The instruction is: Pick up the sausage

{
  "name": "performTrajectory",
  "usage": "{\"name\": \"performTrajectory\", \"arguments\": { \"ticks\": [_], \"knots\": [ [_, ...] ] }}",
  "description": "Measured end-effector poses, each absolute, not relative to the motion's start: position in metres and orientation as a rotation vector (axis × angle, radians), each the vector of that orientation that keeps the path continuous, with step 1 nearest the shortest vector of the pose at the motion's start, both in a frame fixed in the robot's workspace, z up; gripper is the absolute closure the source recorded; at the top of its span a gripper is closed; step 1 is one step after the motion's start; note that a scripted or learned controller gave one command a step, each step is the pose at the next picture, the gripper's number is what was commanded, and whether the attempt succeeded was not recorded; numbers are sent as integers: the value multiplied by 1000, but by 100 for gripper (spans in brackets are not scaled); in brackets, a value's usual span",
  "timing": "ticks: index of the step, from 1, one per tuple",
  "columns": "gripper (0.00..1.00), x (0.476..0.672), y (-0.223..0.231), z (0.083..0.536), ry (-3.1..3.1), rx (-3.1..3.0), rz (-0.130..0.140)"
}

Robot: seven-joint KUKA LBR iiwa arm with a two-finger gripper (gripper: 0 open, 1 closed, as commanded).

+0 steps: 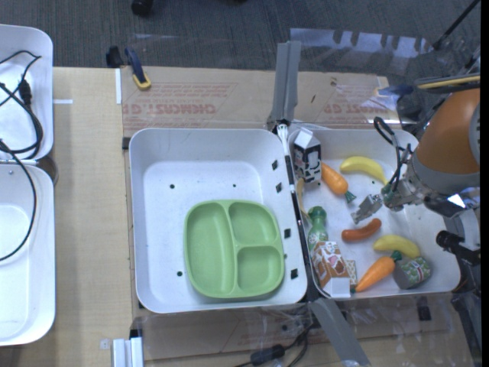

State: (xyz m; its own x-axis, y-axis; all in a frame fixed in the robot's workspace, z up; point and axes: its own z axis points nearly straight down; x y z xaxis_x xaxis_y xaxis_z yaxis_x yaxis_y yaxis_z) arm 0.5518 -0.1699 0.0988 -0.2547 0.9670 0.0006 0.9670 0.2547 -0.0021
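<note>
sausage (361, 231): we are seeing it lying loose on the floor of the right bin (439, 228), just below the gripper and not between its fingers.
gripper (368, 206): we are watching it hover close above the sausage's upper edge; we cannot tell whether it is parted or closed, as the tip is too small and blurred.
neighbours: we are noting a lemon (396, 244) just beside the sausage on the arm's side, a carrot (334, 180) up and away from the tip, and a second carrot (374, 274) further below.
risk: we are judging that an off-centre descent could roll the sausage aside.
risk two: we are thinking the lemon could get nudged or pinched instead.
</note>
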Motion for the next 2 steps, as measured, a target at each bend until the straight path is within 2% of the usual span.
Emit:
{"name": "performTrajectory", "arguments": {
  "ticks": [1,2],
  "knots": [
    [0,523,-147,90,-2485,-1917,2],
    [100,523,-149,99,-2483,-1924,1]
  ]
}}
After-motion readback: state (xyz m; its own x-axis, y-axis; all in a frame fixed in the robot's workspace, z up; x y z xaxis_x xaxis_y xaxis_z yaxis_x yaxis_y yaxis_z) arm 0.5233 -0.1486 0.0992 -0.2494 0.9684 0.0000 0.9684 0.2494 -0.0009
